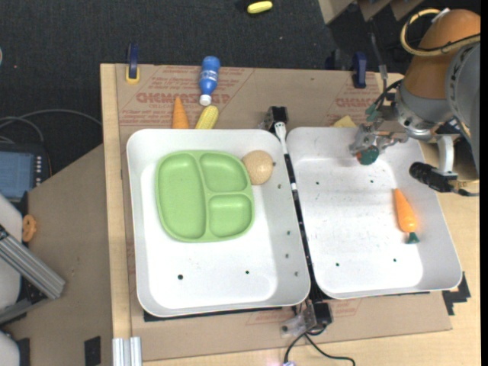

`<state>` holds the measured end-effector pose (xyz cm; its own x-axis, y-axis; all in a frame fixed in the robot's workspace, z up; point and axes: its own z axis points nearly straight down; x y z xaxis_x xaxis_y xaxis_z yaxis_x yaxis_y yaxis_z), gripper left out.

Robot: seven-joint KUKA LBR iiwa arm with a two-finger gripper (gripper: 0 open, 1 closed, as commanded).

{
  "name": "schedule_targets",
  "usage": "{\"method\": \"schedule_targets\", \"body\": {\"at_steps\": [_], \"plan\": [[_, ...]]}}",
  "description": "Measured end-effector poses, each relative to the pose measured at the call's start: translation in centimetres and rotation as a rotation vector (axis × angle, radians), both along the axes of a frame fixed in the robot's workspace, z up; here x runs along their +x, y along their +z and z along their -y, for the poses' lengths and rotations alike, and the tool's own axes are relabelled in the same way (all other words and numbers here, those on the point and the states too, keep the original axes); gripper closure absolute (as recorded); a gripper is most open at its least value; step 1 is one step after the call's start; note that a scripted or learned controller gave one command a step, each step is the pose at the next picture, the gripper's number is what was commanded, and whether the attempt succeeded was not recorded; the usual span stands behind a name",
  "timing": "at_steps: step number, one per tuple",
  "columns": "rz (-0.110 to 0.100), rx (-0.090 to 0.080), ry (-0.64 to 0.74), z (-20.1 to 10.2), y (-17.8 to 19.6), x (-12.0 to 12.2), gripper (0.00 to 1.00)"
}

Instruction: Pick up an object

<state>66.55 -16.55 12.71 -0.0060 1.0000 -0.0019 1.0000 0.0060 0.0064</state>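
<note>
Cardboard-topped bench; we are hovering gripper (369,149) above right bin (343,273), grip state indiscernible; advising centring over carrot (405,211).

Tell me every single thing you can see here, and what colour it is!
bins: 2, white, side by side on the bench
tray: 1, green, three sections, in the left bin
ball: 1, tan, in the left bin, touching the tray's right edge
carrot: 1, orange with a green end, in the right bin, near its right side
bottle: 1, blue and white, on the board behind the left bin
corn: 1, yellow, behind the left bin
second carrot: 1, orange, left of the corn
yellow thing: 1, on the dark floor at the top
arm: 1, grey and orange, at the right
claw: 1, over the right bin's back corner
</note>
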Motion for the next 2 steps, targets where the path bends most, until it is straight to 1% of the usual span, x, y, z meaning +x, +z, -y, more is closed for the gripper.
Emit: {"method": "schedule_targets", "body": {"at_steps": [1, 2], "plan": [[-0.012, 0.004, -0.002, -5.3, -0.7, -3.1, 1.0], [-0.002, 0.005, 0.001, -12.5, 6.2, -5.7, 1.0]]}}
